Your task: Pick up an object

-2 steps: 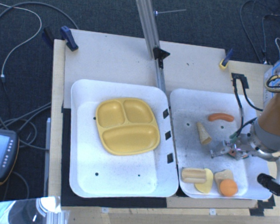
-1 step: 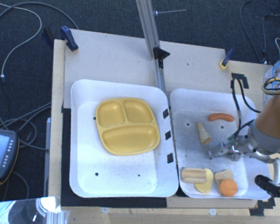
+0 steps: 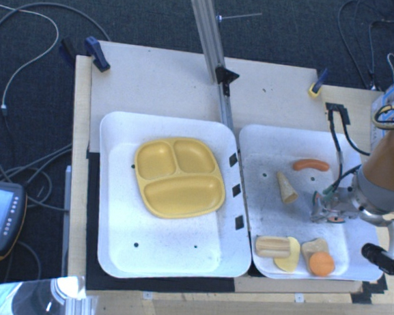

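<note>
From the camera view, the arm reaches in from the right and the gripper (image 3: 328, 211) sits low over the right bin (image 3: 249, 192), near its right side; whether it is open or closed cannot be told. A sausage (image 3: 311, 165) and a tan cone (image 3: 287, 188) lie apart on the floor; a bread piece (image 3: 273, 247), yellow wedge (image 3: 288, 261) and orange (image 3: 321, 264) cluster at the near edge. A yellow divided plate (image 3: 179, 177) rests in the left bin (image 3: 111, 201) on the counter (image 3: 162, 82)
</note>
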Available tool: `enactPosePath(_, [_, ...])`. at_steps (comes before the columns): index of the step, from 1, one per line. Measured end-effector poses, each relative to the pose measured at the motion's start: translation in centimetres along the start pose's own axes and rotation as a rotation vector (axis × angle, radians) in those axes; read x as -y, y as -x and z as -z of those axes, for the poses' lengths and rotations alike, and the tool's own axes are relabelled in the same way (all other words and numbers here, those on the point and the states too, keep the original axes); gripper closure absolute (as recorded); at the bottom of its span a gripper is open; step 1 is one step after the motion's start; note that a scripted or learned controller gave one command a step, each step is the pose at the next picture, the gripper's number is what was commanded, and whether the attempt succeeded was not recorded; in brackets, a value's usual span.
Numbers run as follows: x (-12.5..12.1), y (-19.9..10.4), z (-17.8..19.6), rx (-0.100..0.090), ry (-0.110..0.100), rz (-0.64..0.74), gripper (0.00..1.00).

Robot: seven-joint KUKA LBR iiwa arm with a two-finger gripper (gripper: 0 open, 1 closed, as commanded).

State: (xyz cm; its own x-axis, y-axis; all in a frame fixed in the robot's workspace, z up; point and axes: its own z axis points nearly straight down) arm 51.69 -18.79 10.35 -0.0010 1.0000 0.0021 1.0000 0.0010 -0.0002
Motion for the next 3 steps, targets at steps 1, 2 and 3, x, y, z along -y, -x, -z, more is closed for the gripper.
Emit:
enactPosePath(1, [-0.1, -0.7, 6.1, 0.004, 0.008, 0.001, 1.00])
enactPosePath(2, [-0.3, -0.7, 11.6, 0.005, 0.008, 0.001, 1.00])
enactPosePath(3, [-1.5, -5.4, 11.7, 0.001, 0.004, 0.006, 1.00])
